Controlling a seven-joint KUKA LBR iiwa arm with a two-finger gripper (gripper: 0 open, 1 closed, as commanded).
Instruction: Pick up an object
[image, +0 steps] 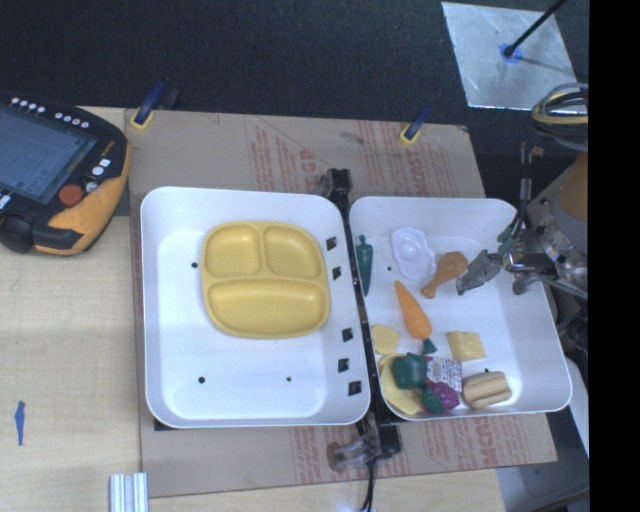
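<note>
Arm: it reaches in from the right edge, its wrist above the right rim of the right bin (535, 330), roughly level with the bin's upper half.
Tool (500, 272): its fingers are spread, one dark fingertip (478, 275) pointing left over the bin floor and the other lying back toward the wrist; nothing sits between them.
Nearest object: a brown drumstick-shaped toy (446, 272) lies just to the left of the leading fingertip, near it but apart.
Clear piece: a pale, see-through plastic item (409, 250) lies beside the drumstick toy on its left, in the upper part of the right bin.
Carrot (411, 310): an orange carrot toy lies slantwise below the clear piece, toward the bin's middle.
Green pepper (364, 262): a slim dark green piece lies along the right bin's left wall.
Yellow square (465, 346): a flat cheese-like slice lies below the tool, well apart from it.
Bottom cluster: a tan bread roll (486, 388), a dark green toy (407, 371), a purple piece (438, 397) and a yellow disc (392, 392) crowd the lower edge of the right bin, touching one another.
Left bin (170, 320): it holds a yellow divided plate (266, 278) with three compartments.
Bench (60, 340): a teach pendant (55, 175) with a screen rests at its upper left corner, well apart from both bins.
</note>
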